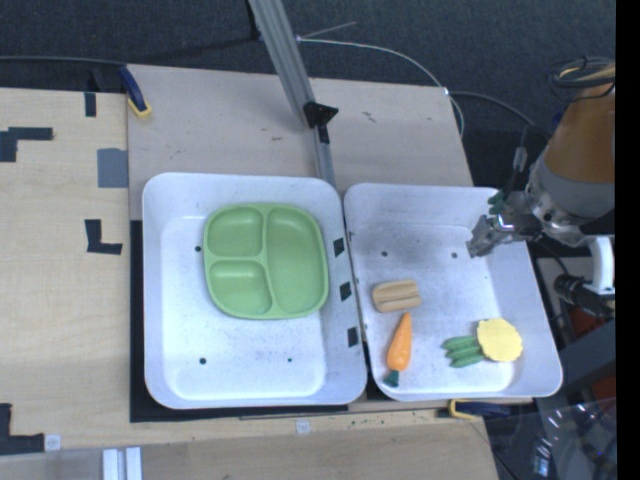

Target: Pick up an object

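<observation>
- The grey two-finger gripper (487, 236) hangs over the upper right part of the right shallow white bin (430, 203); whether it is spread or pressed together I cannot tell, and nothing shows in its grasp.
- The tan bun-shaped toy, a small hot-dog roll (395, 295), lies below and left of the gripper; it is probably light, stiff plastic, best pinched across its short width.
- The orange toy carrot (400, 342) lies further below, tapered and likely slippery; take it at the thick middle.
- The yellow lumpy toy (499, 340) touches a green pod-like toy (461, 349), almost straight below the gripper.
- The green divided plastic plate (267, 260) sits far left, in the left white bin (170, 298): flat and hard to pinch.
</observation>
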Robot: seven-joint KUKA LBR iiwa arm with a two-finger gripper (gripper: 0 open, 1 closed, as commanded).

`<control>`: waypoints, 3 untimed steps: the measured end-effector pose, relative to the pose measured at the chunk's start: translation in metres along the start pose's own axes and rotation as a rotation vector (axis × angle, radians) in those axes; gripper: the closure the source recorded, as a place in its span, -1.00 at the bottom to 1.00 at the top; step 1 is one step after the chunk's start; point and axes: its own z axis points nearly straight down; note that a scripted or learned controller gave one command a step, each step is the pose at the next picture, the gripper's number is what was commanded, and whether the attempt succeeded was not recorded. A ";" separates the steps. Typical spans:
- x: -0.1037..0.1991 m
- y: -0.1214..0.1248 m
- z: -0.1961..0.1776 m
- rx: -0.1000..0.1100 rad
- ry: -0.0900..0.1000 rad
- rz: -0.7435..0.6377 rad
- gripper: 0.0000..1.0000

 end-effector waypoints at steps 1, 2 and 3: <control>0.045 -0.004 0.001 0.007 0.003 -0.003 1.00; 0.109 -0.005 0.002 0.006 0.004 -0.006 1.00; 0.171 -0.004 -0.009 0.005 0.004 -0.007 1.00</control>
